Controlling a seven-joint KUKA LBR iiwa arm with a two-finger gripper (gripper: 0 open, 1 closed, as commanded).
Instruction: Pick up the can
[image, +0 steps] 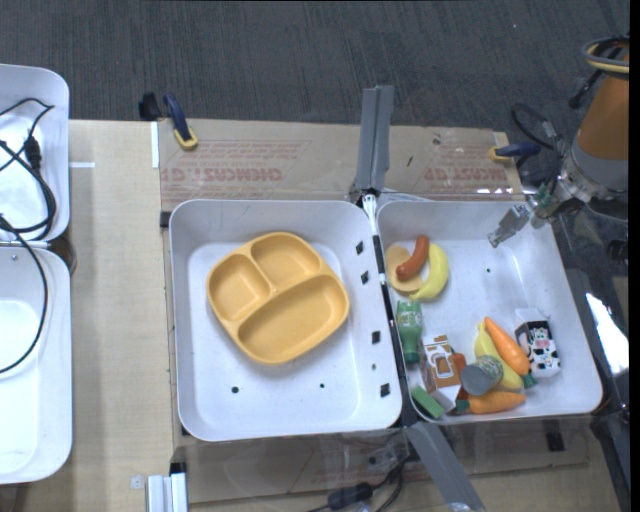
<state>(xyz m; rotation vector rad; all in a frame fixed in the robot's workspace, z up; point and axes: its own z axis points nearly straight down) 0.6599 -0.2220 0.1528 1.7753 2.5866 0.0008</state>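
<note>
We find the can (481, 376) lying on its side near the front edge of the right bin (520, 262), wedged among a carrot (506, 345), another carrot (490, 402), a banana (494, 355) and a small carton (439, 362). The gripper (507, 226) hangs over the bin's back right corner, well apart from it; we cannot tell its state. We judge the crowding the main risk: a descent could nudge neighbours or close on a carrot instead. The bin's middle offers open room; the front wall sits near.
</note>
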